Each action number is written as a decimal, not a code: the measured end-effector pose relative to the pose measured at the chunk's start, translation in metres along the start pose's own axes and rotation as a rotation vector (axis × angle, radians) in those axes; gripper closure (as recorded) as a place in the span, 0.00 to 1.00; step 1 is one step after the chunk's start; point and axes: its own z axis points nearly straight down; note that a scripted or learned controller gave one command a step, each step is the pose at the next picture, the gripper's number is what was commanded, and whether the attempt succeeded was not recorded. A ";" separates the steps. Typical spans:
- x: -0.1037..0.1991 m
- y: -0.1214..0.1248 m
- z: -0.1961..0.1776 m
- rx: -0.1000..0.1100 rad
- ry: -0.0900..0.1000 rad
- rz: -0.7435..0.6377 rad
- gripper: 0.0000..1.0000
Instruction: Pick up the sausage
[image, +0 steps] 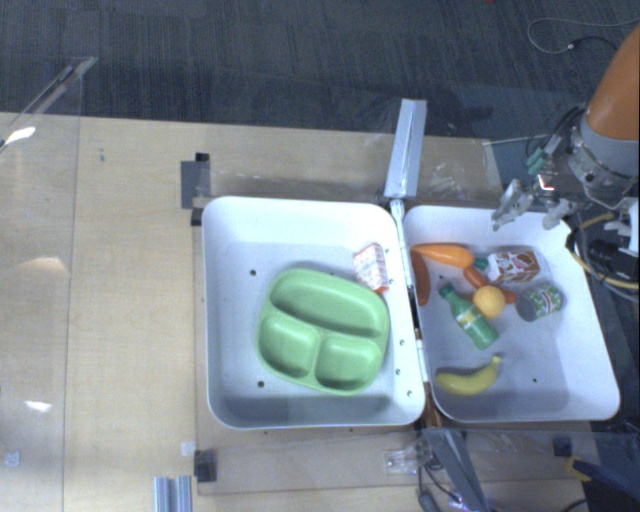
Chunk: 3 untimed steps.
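The sausage (421, 280) is a dark red-brown stick lying along the left wall of the right bin (585, 385), just below the thick end of an orange carrot (445, 255). My gripper (531, 209) hangs over the bin's far right corner, above its back rim. Its two fingers are spread apart, open, with nothing between them. It is well to the right of the sausage and behind it, nearest to a brown carton (515, 265).
The right bin also holds a green bottle (468, 318), a yellow-orange fruit (488, 300), a can (540, 301) and a banana (468, 377). In the left bin (230, 300) lie a green divided plate (323, 330) and a small red-and-white packet (370, 266).
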 end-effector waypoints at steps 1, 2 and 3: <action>0.020 -0.017 0.166 -0.002 0.001 0.309 0.00; 0.021 -0.015 0.155 -0.006 0.003 0.306 1.00; -0.026 -0.028 0.060 -0.003 -0.001 0.325 1.00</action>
